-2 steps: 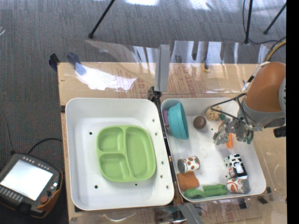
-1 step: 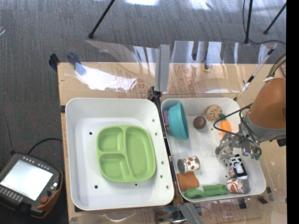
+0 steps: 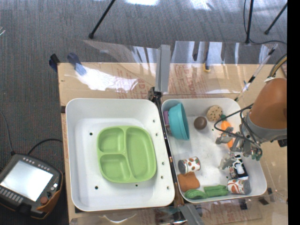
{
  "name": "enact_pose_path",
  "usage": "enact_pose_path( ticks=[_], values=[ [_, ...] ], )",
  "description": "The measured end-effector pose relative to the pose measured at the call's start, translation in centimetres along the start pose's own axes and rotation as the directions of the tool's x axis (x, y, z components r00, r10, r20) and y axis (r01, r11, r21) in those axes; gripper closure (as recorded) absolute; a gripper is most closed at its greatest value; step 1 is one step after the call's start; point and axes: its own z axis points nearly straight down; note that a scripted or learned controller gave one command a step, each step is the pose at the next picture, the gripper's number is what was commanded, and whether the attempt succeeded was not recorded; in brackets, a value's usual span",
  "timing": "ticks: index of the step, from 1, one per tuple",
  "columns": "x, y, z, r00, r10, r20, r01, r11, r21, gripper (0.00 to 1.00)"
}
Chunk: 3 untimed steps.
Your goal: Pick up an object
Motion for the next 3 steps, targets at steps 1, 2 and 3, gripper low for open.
enact_pose_path(
  ticks=[1,2,3],
  values=[
    [-5.4,1.1,-0.1,0.995,0.099,0.004,-0.099,0.995,0.0,0.0],
    [-0.2,0.0,0.0,0.995,0.097,0.0,-0.097,0.995,0.001,0.0],
    [-5.8,1.2,-0.1,0.991,0.134,0.003,-0.134,0.991,-0.001,0.0]
  ],
)
